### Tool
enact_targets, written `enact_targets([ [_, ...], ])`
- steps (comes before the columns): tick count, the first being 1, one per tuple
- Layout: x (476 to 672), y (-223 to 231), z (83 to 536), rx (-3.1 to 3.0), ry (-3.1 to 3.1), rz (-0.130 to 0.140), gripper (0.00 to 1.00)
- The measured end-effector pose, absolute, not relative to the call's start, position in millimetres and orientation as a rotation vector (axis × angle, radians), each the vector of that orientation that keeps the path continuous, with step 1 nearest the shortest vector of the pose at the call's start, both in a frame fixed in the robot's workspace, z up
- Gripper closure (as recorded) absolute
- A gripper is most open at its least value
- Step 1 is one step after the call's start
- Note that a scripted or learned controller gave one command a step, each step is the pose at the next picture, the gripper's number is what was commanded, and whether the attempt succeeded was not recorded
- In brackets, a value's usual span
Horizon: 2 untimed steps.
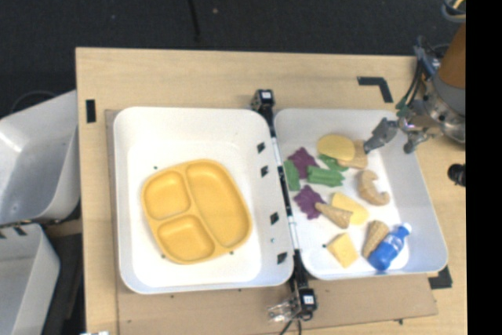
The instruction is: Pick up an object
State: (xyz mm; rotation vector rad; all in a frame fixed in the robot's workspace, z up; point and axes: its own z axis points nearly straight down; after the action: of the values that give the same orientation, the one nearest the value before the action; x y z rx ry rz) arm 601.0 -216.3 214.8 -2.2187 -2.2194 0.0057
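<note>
Fingers [396,136] stand spread apart at the right rim of the right bin [430,200], with nothing between them; one fingertip [375,139] reaches toward the toys and the other [413,142] stays nearer the arm.

Far to the left of the fingers, on the worktop [180,78], lies the left bin [129,247]. It holds one thing, a yellow divided tray [196,209] with three compartments, and nothing rests in them.

Nearer, still left of the fingers, the right bin holds many small toys. A purple piece [300,160] and a green piece [292,176] lie close to the wall between the bins, with another purple piece [308,202] below them. A yellow oval piece [337,147] lies just beside the left fingertip, its long axis running roughly left to right, and I judge it the most natural object to take: the fingers would need to go only a little left and down. Below the fingers lie a tan curved piece [372,188], a yellow block [343,249] and a blue bottle [388,247], well apart from them.
</note>
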Motion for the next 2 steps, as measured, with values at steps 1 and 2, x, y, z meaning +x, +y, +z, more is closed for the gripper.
enact_targets([
  [1,543.2,-230,94,-2.223,-2.213,0.005,0.0],
  [2,545.4,-230,105,-2.22,-2.215,0.006,1.0],
])
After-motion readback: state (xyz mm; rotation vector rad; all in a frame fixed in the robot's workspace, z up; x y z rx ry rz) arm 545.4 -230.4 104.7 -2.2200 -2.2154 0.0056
